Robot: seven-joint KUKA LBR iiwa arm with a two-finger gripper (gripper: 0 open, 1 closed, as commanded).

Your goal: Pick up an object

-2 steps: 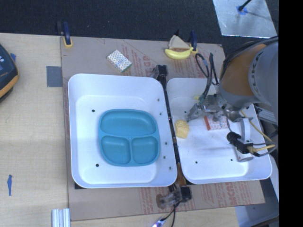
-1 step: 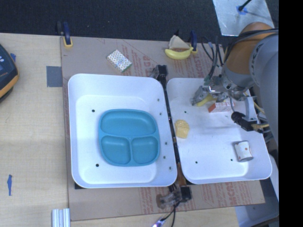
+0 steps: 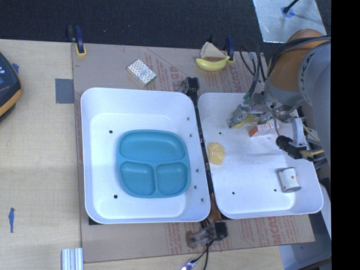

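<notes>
My gripper (image 3: 239,118) hangs low over the far part of the right bin (image 3: 247,204), reaching in from the right. Just to its right, partly under the wrist, lies a small red and white object (image 3: 262,130). A lumpy yellow object (image 3: 216,153) rests at the bin's left wall, below and left of the gripper. Near the bin's right front corner sits a small white cylinder (image 3: 288,179). Nothing shows between the fingers.
The left bin (image 3: 95,151) holds a blue divided plate (image 3: 153,163). Beyond the bins, on the brown board, lie a banana (image 3: 211,64) with a pale wedge behind it and a small patterned packet (image 3: 141,71). A black and yellow device (image 3: 7,86) sits at the far left.
</notes>
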